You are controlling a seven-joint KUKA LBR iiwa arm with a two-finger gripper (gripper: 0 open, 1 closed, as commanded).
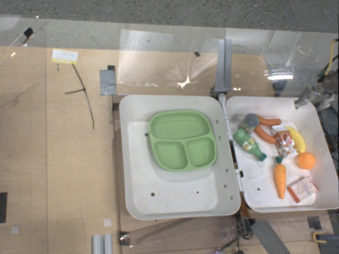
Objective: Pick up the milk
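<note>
Green plate (183, 140), perhaps red-white milk (286, 143)

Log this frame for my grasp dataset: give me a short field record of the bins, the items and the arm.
left bin: holds a green divided plate
right bin: holds the food items
milk: small carton, mid bin, beside the banana
other items: green bottle, sausages, can, orange, carrot, red box
arm: at the right bin's far right corner, away from the milk
tool state: cannot tell
</note>
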